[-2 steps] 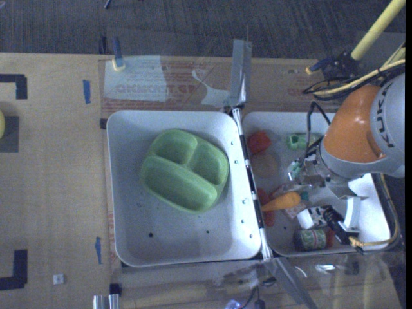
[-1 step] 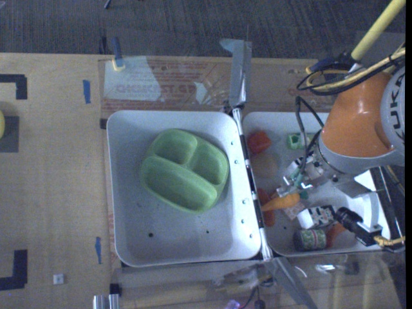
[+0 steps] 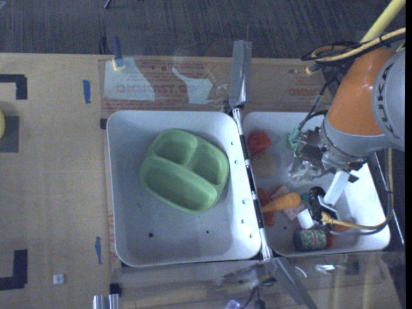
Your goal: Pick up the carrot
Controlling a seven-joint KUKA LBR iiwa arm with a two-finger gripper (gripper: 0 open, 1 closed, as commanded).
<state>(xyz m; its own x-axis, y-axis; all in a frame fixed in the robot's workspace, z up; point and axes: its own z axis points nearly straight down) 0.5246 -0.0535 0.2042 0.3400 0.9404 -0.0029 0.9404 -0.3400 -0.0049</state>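
Tin (image 3: 311,239) at right bin's (image 3: 367,198) near edge, carrot (image 3: 281,203) just beyond, claw (image 3: 304,165) farther still, grip state unreadable.

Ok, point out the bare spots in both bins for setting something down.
Left bin: wide bare floor below the green tray, narrower strips at its left and top. Right bin is crowded around the carrot, red item and can.

The arm (image 3: 360,102) runs off the right edge and blocks the upper right corner of the right bin (image 3: 367,195). Under the wrist, the gripper (image 3: 301,165) is just a blur of glints. A red scrap (image 3: 266,217) peeks from beneath the carrot (image 3: 281,203), too little to name. At the left edge, a yellow thing (image 3: 2,124) is cut off.
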